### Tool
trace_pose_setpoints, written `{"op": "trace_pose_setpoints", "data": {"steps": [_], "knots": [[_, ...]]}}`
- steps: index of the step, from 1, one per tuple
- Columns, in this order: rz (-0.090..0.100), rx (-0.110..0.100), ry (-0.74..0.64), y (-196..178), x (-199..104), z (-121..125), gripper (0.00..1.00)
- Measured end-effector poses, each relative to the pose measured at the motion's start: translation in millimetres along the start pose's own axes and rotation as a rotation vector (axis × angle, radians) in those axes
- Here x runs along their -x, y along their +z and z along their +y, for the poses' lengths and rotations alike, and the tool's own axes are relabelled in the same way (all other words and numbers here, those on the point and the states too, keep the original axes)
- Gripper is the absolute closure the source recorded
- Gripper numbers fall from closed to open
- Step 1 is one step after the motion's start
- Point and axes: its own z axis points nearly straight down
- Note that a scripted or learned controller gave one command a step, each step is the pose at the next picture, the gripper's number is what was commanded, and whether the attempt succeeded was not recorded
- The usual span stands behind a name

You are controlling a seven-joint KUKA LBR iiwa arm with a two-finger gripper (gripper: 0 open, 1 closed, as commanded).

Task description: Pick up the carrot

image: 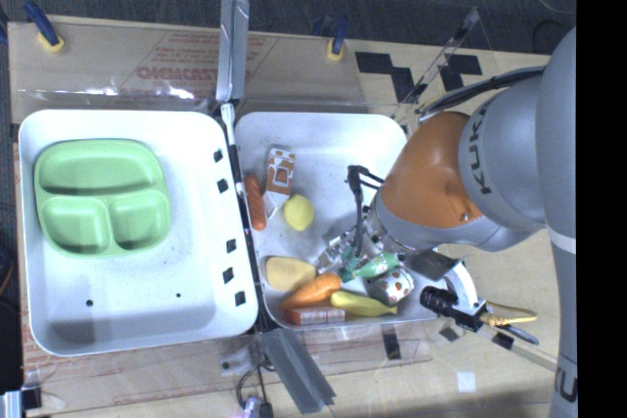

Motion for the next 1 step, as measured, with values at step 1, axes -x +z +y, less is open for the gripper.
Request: {"op": "trace_pose_setpoints", "data": {"steps": [1], "knots": [[0.0, 0.0, -0.001, 0.0, -0.1, 0.1, 0.0]]}}
